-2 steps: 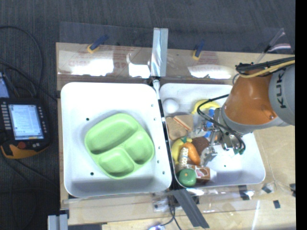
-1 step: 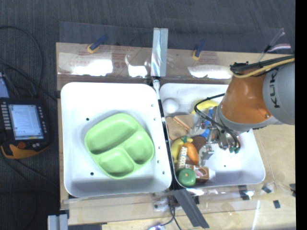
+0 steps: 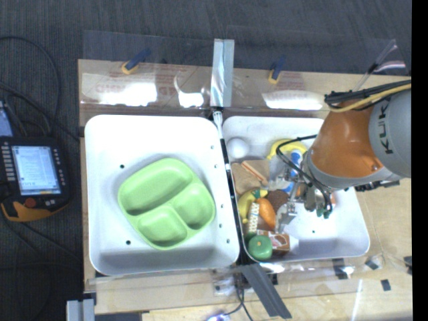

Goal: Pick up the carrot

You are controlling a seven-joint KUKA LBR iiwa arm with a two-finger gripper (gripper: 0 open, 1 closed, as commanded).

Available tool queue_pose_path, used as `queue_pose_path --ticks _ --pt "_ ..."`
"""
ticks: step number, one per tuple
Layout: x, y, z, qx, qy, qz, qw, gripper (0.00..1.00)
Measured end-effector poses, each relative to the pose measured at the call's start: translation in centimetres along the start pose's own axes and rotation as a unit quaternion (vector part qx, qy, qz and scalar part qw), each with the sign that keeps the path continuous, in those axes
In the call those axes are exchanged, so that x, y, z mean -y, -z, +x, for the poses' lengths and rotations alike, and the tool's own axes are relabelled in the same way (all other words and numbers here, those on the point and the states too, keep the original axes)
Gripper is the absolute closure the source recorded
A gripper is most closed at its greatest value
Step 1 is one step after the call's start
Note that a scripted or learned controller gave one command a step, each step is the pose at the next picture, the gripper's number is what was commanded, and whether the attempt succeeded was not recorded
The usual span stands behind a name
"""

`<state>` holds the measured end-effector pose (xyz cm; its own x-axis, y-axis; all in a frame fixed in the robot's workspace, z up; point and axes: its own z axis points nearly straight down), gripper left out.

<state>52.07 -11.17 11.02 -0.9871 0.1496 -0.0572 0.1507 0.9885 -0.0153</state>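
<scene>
The carrot (image 3: 266,212) lies in the right bin (image 3: 348,243), near the divider between the bins, among a clutter of toy food. A green ball (image 3: 260,247) sits just below it and a banana (image 3: 249,206) just left of it. The jaws (image 3: 289,202) hover just right of the carrot; whether they are open or closed cannot be told. A green divided plate (image 3: 167,201) rests in the left bin (image 3: 107,179).

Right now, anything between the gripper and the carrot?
Nothing visible. The gripper sits just right of the carrot in the right bin. Clutter crowds the carrot's other sides: yellow item left, green ball below.
</scene>
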Motion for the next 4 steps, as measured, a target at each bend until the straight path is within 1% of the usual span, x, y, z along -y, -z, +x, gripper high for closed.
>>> queue_pose_path --ticks 1,2,3,4 --pt "-0.4 -1.3 0.4 -0.01 -0.222 -0.002 0.975 0.0" --pt "-1.1 -1.2 2.7 -0.009 -0.296 -0.004 0.955 0.0" --pt "-1.0 -0.3 2.6 -0.008 -0.296 -0.003 0.9551 1.0" --pt "-8.2 7.9 3.9 -0.027 -0.306 0.0 0.9516 1.0"
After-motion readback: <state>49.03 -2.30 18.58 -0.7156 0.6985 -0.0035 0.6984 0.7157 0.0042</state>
